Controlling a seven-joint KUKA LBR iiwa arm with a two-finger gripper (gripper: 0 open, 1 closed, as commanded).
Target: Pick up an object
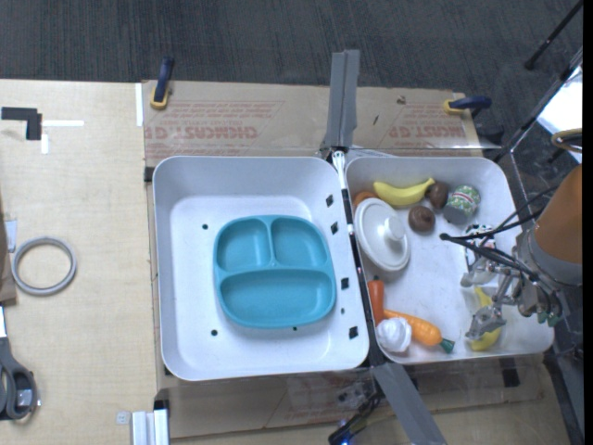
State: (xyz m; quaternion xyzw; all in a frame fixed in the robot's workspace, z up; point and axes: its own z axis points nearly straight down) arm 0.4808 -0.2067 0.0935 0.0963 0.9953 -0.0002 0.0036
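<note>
My gripper (487, 300) hangs low over the right-hand part of the right bin (505, 182), its grey arm coming in from the right edge. A small yellow object (484, 340) lies just beneath and in front of it, partly hidden by the metal. Further left in that bin lie a yellow banana (404, 191), a white round lid (384, 235), two brown round pieces (422, 218), a green and white ball (463, 198), an orange carrot (426, 330) and a white bottle-like piece (394, 336).
The left bin (176, 276) holds a teal divided plate (274, 272). A grey ring (41, 265) and scissors (17, 389) lie on the bench at the left. Black cables (482, 237) cross the right bin near the gripper.
</note>
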